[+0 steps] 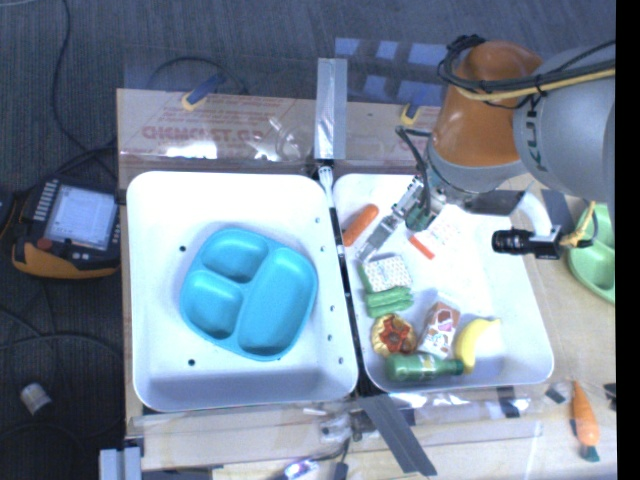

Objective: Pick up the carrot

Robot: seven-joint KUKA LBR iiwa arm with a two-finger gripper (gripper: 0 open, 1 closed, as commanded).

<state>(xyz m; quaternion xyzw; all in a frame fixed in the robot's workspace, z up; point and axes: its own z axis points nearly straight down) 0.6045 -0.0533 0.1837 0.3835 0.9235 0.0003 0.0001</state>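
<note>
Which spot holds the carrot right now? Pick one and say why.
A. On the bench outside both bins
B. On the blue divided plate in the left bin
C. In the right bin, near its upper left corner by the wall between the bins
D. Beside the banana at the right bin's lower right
C: the orange carrot lies tilted in the right bin, near its upper left by the dividing wall, just left of the gripper.
</note>
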